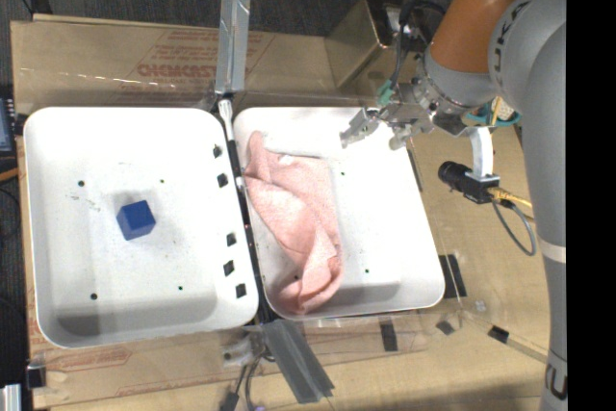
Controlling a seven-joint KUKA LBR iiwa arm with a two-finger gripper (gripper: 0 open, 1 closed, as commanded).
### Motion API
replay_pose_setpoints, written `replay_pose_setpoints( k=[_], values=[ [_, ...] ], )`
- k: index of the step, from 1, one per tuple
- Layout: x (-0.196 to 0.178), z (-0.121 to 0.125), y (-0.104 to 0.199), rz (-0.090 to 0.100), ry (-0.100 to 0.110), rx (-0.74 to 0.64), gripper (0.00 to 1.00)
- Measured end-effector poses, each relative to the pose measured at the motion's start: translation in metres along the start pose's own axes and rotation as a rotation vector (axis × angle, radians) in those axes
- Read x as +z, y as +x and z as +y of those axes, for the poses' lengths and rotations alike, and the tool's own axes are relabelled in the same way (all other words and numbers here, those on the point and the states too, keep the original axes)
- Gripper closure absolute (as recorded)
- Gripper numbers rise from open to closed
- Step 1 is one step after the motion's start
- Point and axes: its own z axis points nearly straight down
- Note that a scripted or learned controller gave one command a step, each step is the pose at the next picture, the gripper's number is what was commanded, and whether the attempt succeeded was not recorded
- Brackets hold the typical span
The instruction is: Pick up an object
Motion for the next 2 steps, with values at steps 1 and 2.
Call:
replay_pose_setpoints(
  k=[1,2],
  values=[
    [0.128,-0.007,0.028,0.0,0.0,-0.215,0.0],
    [0.142,-0.009,0.056,0.0,-0.002,-0.334,0.0]
  ],
)
